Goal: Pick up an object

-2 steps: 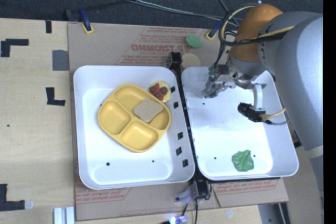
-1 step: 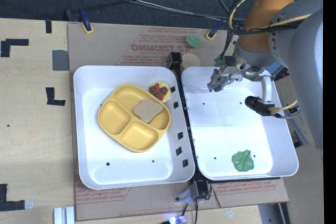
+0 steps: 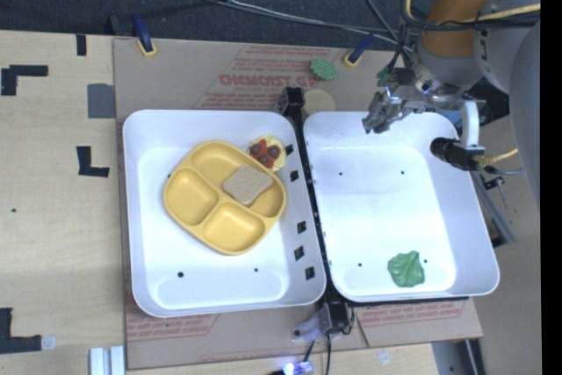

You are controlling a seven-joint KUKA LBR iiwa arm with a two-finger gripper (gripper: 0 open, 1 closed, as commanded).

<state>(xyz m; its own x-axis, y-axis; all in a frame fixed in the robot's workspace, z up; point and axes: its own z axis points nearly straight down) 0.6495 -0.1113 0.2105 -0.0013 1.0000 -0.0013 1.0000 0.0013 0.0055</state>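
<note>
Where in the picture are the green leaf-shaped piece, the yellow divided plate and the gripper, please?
green leaf-shaped piece point(image 3: 407, 269), camera view, its middle.
yellow divided plate point(image 3: 189, 191), camera view, its left compartment.
gripper point(image 3: 378, 122), camera view, at its fingertips.

Two bins sit side by side on the bench. In the left bin point(image 3: 149, 277) lies a tray point(image 3: 198, 206) with a slice of bread point(image 3: 247, 184) in one compartment; a small toy point(image 3: 266, 151) sits just behind the tray. The right bin point(image 3: 369, 189) holds a leaf point(image 3: 407, 269) near its front right corner. The gripper point(image 3: 379, 120) hangs over its back edge.
</note>
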